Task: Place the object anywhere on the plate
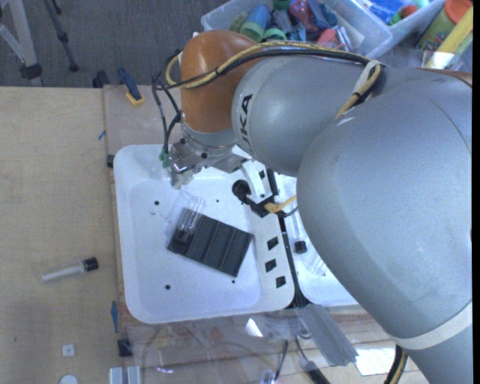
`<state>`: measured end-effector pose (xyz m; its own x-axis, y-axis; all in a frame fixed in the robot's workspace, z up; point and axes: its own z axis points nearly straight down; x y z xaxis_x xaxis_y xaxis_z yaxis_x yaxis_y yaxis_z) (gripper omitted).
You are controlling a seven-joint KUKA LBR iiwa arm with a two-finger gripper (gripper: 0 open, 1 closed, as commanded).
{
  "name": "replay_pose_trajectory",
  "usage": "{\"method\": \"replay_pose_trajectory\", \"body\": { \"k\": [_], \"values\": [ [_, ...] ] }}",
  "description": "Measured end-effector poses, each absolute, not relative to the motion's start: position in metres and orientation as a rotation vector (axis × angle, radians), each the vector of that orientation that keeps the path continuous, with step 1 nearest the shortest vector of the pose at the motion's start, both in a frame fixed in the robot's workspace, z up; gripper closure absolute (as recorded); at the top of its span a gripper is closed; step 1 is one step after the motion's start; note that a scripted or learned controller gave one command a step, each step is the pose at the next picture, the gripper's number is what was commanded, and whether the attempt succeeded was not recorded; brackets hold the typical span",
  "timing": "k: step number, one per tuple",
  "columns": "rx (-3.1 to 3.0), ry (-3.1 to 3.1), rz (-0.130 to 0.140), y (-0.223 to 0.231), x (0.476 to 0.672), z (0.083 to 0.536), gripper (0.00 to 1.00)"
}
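Observation:
A black ribbed rectangular plate (211, 244) lies flat in the middle of the left white bin (142, 300). A small clear tube-like object (190, 214) rests at the plate's upper-left corner, partly over its edge. My gripper (181, 174) hangs over the bin's far left part, just above and behind the clear object, under the orange band (210, 67). I see nothing held in it. The grey arm hides most of the right bin (330, 296).
A clear tube with a black cap (70, 269) lies on the wooden bench left of the bins. A clear tub of colourful toys (315, 22) stands at the back. Small black clips (274, 262) sit on the rim between the bins.

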<state>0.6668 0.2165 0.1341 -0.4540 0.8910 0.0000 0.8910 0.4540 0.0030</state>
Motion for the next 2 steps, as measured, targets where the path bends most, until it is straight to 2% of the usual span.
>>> {"method": "replay_pose_trajectory", "body": {
  "k": [1,2],
  "values": [
    [0.756,3.046,0.007,0.214,0.643,0.088,1.0],
    [1.426,2.794,0.014,0.228,0.593,0.089,1.0]
  ]
}}
